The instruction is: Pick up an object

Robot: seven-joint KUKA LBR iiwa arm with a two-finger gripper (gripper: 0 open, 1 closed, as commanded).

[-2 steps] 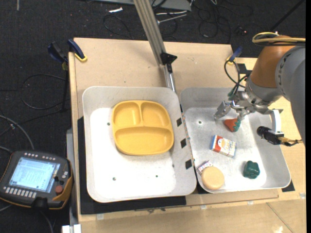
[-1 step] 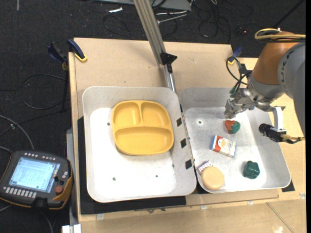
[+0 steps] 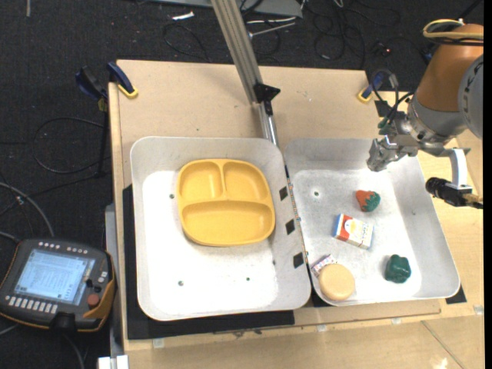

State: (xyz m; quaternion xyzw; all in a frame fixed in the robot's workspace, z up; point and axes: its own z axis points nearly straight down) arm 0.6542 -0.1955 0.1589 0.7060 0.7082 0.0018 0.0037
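The right bin (image 3: 323, 177) holds a red strawberry-like toy (image 3: 367, 201), a small white, orange and blue carton (image 3: 353, 231), a dark green toy (image 3: 397, 268) and a round tan bun (image 3: 337, 282). My gripper (image 3: 379, 157) hangs over the bin's far right part, above and slightly right of the red toy, apart from it. Nothing shows between its fingers.
A yellow divided plate (image 3: 226, 202) lies in the left bin (image 3: 154, 229). A slanted metal pole (image 3: 240, 41) rises from the bench behind the bins. A teach pendant (image 3: 54, 281) rests at the lower left, off the bench. Clamps (image 3: 119, 81) sit at the bench's far corners.
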